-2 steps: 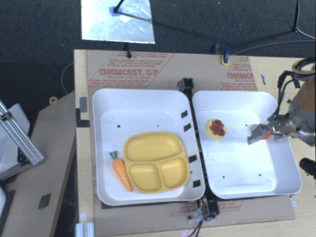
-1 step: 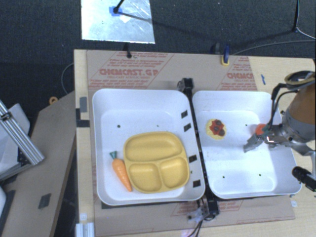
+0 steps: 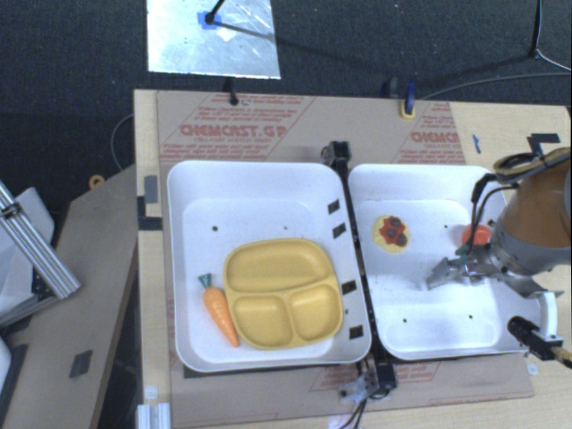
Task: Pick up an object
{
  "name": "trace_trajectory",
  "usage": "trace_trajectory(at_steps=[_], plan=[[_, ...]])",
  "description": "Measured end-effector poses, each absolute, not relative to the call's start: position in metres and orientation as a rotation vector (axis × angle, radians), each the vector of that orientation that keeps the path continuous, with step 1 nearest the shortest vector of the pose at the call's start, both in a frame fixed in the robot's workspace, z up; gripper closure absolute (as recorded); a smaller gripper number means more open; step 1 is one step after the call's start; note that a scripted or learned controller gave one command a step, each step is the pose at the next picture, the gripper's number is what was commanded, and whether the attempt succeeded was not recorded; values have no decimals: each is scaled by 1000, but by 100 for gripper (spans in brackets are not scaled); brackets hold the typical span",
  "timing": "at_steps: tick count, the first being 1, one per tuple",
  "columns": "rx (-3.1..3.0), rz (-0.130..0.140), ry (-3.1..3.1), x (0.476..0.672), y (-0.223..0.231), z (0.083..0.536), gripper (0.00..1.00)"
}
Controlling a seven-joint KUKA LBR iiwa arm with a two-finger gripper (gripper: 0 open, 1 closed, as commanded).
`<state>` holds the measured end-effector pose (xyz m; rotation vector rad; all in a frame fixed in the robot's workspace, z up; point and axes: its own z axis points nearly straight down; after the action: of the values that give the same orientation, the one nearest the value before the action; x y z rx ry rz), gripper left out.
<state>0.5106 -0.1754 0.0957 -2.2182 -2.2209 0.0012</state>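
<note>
A small round toy pizza (image 3: 391, 232), yellow with red topping, lies in the right bin (image 3: 429, 338) near its back left. An orange-red toy (image 3: 477, 235) sits farther right, partly hidden behind the arm. My gripper (image 3: 440, 275) hangs low over the right bin's floor, in front of the orange-red toy and to the right of the pizza, touching neither. In the left bin (image 3: 206, 195) a yellow divided plate (image 3: 281, 291) lies with an orange carrot (image 3: 218, 311) along its left side.
The arm's grey body with its orange band (image 3: 536, 217) covers the right bin's right side. A black divider with clips (image 3: 350, 248) runs between the bins. A shiny sheet (image 3: 213, 27) lies on the dark floor beyond the bench.
</note>
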Motion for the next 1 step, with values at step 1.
trace_trajectory(at_steps=[1], plan=[[-2220, 0, -2222, 511, -175, 84, 0]])
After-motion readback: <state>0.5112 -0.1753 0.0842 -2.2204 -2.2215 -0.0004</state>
